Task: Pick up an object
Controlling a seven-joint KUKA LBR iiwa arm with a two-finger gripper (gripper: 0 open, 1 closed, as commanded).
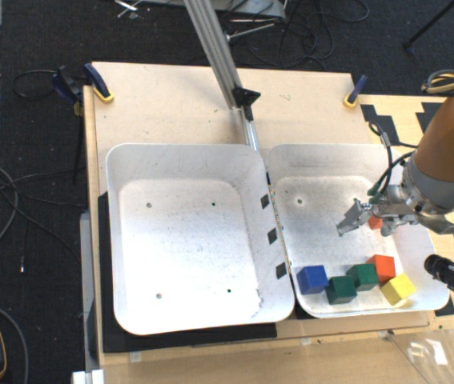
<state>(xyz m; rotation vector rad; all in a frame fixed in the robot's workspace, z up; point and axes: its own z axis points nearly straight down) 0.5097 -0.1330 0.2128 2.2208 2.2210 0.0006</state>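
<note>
Several small blocks lie along the front of the right bin (323, 166): a blue one (313, 278), a dark green one (341, 289), a green one (364, 275), an orange-red one (384, 267) and a yellow one (397, 290). My gripper (368, 217) hangs over the right half of that bin, behind the row of blocks. A small red piece (375, 223) shows right at the gripper, partly hidden by it. Whether it is held or lies on the bin floor is unclear.
The left bin (130, 166) sits beside the right one, their rims meeting at the centre. A slanted metal pole (214, 42) rises from behind the bins. Clamps sit at the bench's back corners (97, 82) (355, 90). The arm's grey body (447, 162) covers the right bin's right side.
</note>
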